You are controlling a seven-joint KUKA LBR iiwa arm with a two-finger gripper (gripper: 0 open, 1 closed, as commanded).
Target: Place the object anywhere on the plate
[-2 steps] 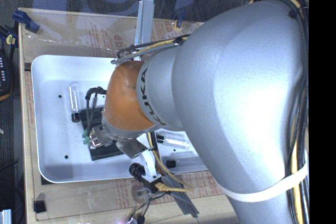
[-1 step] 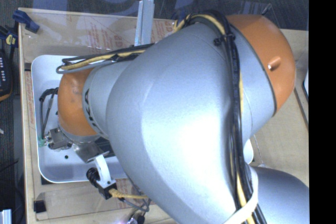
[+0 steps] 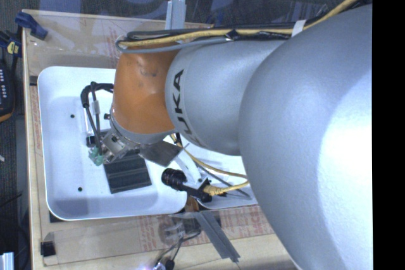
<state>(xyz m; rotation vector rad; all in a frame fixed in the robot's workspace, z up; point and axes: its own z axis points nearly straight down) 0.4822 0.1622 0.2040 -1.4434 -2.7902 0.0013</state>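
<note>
reach is being made deep into the white bin (image 3: pixel 54 136) at the view's left, with the grey arm (image 3: pixel 272 110) being stretched across the bench so that its orange band (image 3: pixel 142 95) is being held directly above the bin floor. the gripper (image 3: pixel 101 150) is being pointed down and kept low, close to the floor, probably because a low object is being dealt with there. whether it is open or closed cannot be told, since its tip is being shadowed by the wrist and crowded by black cables (image 3: pixel 92 101).

a dark ribbed block (image 3: pixel 128 174) is being seen flat on the bin floor, just beside the gripper and seemingly not enclosed by it; it is being judged the likeliest object, though it could be a gripper part. a small green piece (image 3: pixel 96 159) is being seen right at the gripper's tip, too small to identify.

much of the bench is being hidden by the arm, so the plate's place cannot be told. the task is being judged as not yet done.
</note>
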